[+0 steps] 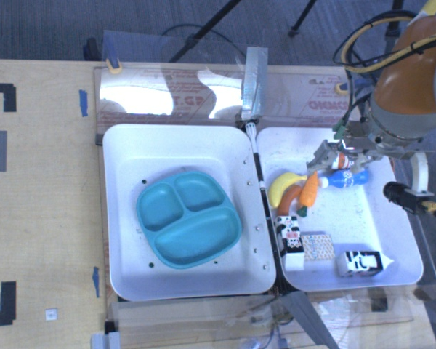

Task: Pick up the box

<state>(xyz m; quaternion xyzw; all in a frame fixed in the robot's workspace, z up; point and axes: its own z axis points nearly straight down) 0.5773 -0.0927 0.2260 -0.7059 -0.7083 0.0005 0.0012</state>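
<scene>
Hovering over the far half of the right bin (403,227) in the camera view, the tool (339,153) hangs from the grey and orange arm (410,86). It is seen from above against clutter, so I cannot tell whether it stands apart or together, and nothing can be seen clamped in it. Just below it, toward the camera, lies a blue bottle (346,178), and slightly to its left lie a carrot (309,189) and a banana (282,187), touching each other. The box (317,247) I judge to be the task's thing is the small speckled one. It lies flat on the bin floor, well apart from the tool, on the near side and a little left of it. It touches a black and white carton (290,235) that sits against the bin's left wall. A second black and white carton (363,262) lies near the front rim, to the right of the box and clear of it. The box is probably light cardboard, stiff along its edges but easily dented across its broad face, and not slippery. A hold across its two free short sides looks safest, as the carton crowds its left edge. The left bin (123,217), far to the tool's left, carries a blue divided plate (189,220). Counted: two bins, one plate, one speckled box, two cartons, one banana, one carrot and one bottle.
</scene>
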